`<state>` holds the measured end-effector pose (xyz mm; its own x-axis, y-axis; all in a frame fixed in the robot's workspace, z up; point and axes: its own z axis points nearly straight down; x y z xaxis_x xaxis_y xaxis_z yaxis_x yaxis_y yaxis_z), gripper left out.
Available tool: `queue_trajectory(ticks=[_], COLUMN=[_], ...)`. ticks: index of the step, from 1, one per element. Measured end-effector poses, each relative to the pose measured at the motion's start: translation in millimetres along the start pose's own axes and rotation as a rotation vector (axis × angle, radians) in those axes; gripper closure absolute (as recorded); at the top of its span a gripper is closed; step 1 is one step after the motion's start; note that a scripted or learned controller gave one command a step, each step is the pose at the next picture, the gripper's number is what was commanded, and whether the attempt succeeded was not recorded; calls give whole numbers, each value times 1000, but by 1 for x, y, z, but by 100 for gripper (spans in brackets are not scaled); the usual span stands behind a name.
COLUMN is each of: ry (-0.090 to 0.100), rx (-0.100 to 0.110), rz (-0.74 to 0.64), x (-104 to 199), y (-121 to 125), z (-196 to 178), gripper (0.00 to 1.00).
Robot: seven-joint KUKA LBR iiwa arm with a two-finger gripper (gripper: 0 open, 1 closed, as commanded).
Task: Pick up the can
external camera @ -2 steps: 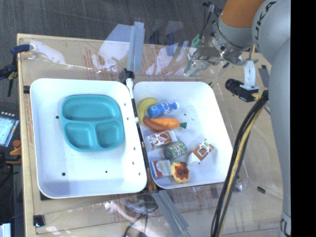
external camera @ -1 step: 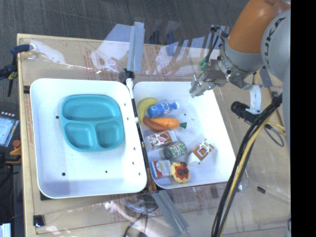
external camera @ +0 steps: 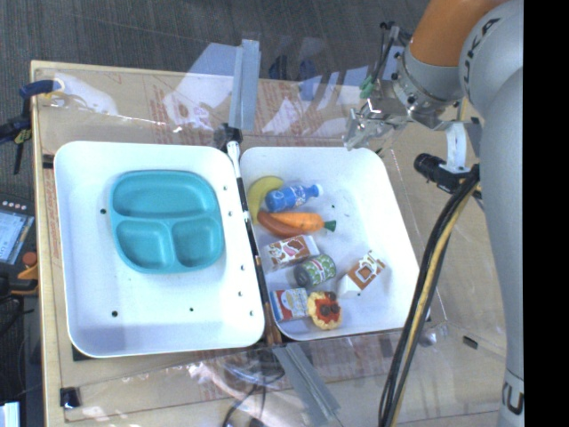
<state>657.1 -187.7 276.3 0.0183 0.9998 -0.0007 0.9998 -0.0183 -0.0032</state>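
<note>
The can [external camera: 315, 270] is small, green-labelled with a dark end, lying on its side in the right bin [external camera: 382, 194] among other toy foods. My gripper [external camera: 363, 132] hangs over the right bin's far rim, well above and behind the can, with nothing seen between its fingers. The arm with its orange band comes in from the upper right.
Around the can lie a blue bottle [external camera: 292, 196], a banana [external camera: 260, 192], a carrot [external camera: 293, 223], small cartons [external camera: 291, 252] [external camera: 364, 272] [external camera: 288, 304] and a pizza toy [external camera: 325, 310]. The left bin [external camera: 80, 238] holds a turquoise divided tray [external camera: 169, 219]. A black cable [external camera: 427, 274] hangs at the right.
</note>
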Motion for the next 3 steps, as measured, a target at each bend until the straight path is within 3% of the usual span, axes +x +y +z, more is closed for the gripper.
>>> queue_trajectory(ticks=[1, 2, 3], ry=[0, 2, 1], rx=[-2, 5, 3], rz=[27, 15, 34], x=[18, 28, -9], y=[-69, -1, -29], z=[-101, 9, 26], gripper=[100, 100, 100])
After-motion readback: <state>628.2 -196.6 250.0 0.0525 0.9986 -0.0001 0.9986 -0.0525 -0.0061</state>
